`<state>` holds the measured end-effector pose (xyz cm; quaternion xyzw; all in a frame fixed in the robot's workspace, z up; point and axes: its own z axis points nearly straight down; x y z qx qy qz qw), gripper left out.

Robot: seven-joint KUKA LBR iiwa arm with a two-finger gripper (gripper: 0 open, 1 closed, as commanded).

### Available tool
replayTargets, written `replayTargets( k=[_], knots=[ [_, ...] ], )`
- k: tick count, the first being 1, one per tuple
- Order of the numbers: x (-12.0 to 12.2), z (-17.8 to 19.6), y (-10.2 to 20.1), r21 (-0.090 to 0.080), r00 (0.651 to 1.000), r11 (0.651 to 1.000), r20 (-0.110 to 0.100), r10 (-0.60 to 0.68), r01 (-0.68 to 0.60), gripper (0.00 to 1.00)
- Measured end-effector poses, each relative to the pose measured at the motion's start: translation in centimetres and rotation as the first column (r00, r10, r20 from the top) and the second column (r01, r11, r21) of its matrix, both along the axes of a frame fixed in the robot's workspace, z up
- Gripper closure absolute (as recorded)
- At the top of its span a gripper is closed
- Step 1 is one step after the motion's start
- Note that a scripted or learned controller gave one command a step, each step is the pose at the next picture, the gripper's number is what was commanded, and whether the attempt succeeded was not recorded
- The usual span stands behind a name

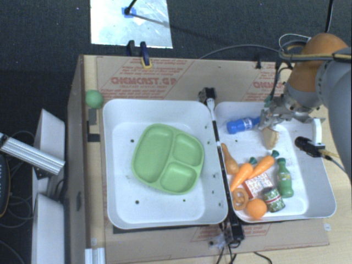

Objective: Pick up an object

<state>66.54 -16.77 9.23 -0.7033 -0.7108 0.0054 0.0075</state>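
Objects for picking: right bin (318, 199). Tool (269, 119) low at its far end, finger state impossible to tell, between blue bottle (242, 125) and tan piece (269, 138). Nearer: carrots (258, 168), green bottle (284, 181), orange (256, 208). Left bin (118, 202): green divided plate (168, 158).

Even, fairly bright overhead light. Glare on the foil sheet (131, 15) beyond the bench. Soft shadows inside the white bins (118, 202). Slightly grainy, mildly soft throughout.

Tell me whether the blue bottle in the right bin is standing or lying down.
Lying down. The blue bottle rests on its side on the right bin floor, long axis across the bin, beside the end effector.
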Motion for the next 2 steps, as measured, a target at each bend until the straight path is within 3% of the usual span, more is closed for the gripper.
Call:
replayTargets(
  k=[1,2],
  knots=[
    [0.5,8.5,1.8,-0.004,1.0,1.0,0.024,-0.004,0.005,1.0],
    [0.4,12.0,7.8,-0.002,1.0,1.0,0.022,-0.005,0.005,1.0]
  ],
)
